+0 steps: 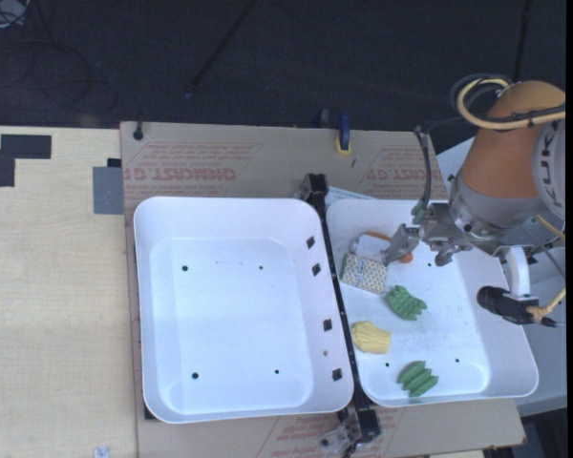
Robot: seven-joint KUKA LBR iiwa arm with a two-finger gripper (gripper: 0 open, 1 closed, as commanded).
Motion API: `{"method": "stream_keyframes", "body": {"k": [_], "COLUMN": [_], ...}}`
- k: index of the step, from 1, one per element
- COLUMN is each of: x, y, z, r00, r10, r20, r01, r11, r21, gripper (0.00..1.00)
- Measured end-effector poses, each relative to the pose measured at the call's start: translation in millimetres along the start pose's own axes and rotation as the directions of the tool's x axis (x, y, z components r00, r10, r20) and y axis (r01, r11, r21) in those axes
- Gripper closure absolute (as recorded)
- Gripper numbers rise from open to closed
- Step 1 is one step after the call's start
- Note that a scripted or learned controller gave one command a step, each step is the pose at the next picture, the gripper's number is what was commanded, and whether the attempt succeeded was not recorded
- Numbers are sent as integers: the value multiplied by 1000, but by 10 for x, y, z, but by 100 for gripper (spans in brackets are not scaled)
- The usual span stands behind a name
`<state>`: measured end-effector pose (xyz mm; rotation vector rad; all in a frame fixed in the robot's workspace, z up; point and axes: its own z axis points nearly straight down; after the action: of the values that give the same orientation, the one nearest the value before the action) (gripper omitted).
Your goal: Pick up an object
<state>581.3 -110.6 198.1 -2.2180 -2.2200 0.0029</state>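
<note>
The right bin (497,375) holds a patterned white packet (364,274), a green ridged piece (405,302), a yellow piece (371,337), another green piece (417,378) near the front, and an orange thing (376,240) partly hidden behind the gripper. My gripper (402,246) hangs over the back part of this bin, just right of the packet and above the upper green piece. Nothing shows between its fingers.
The left bin (162,389) lies beside the right one, with a black clamp strip (327,294) between them. The arm's orange band (512,151) and cables rise at the right. A black part (509,304) juts over the right bin's right side.
</note>
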Motion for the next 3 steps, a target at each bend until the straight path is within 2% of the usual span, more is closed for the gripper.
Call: {"method": "stream_keyframes", "body": {"k": [1,2,3], "x": [-209,-721,-743], "y": [-531,-50,-47], "z": [469,1103,940], "r00": [1000,1000,1000], "r10": [4,1,7], "r20": [-1,-2,0], "r01": [-4,-1,-7], "r11": [1000,1000,1000], "r21": [7,-5,-12], "gripper": [0,0,100]}}
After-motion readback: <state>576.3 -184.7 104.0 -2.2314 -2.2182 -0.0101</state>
